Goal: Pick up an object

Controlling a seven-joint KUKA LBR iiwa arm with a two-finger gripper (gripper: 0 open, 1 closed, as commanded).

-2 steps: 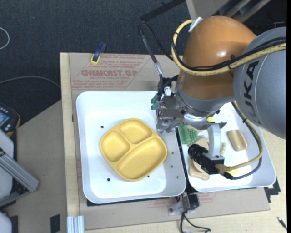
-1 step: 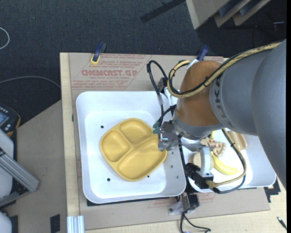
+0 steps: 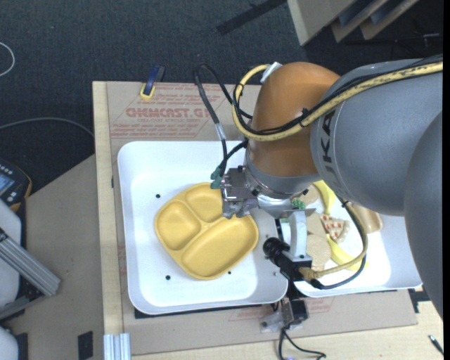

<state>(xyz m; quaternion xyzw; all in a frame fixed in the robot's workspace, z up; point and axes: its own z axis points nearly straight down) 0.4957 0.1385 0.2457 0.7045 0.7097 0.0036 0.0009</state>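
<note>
Red block lettering runs across the brown cardboard sheet [image 3: 176, 105] under the bins — it reads roughly "CHEMCAST G…", with the arm's orange band covering the rest. A smaller red line sits just below it, too fine to make out. On the grey arm segment [image 3: 380, 133], dark letters run along the edge beside the orange band — seemingly part of "KUKA", though only partly legible.

Dark grey carpet floor [image 3: 84, 42] surrounds a brown cardboard-topped bench [image 3: 176, 112] printed with red lettering. A thin white cable [image 3: 5, 60] curls at far left. Pale beige furniture [image 3: 337, 21] stands upper right.
</note>
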